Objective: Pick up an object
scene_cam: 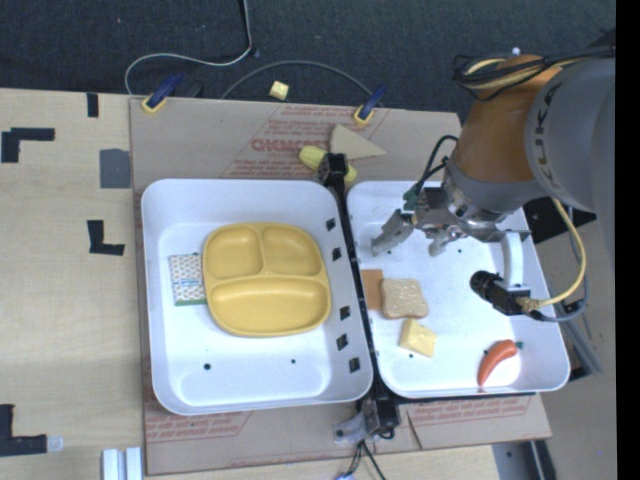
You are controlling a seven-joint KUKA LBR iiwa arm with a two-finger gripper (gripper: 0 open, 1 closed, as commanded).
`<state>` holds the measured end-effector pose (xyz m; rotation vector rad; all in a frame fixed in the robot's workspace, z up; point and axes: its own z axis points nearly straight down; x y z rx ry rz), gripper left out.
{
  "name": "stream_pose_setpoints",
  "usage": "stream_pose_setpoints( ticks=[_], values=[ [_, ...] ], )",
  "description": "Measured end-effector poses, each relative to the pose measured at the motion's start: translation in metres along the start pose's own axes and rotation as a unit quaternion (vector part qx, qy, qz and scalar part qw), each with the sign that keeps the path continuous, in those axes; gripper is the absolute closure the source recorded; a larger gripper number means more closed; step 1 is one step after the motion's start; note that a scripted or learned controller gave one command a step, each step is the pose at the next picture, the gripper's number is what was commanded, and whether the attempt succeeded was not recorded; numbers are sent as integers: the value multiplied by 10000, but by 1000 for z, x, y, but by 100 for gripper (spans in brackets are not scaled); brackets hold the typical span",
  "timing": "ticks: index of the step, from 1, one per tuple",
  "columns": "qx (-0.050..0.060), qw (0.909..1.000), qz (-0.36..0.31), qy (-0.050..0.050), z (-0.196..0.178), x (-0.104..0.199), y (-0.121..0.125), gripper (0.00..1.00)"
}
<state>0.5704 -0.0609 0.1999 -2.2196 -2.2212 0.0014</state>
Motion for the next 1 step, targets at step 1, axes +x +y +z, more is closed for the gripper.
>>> stream_pose_setpoints(
  ticks=[1],
  values=[
    [28, 10000, 22, -3, 17, -22, -63, 0]
  ],
)
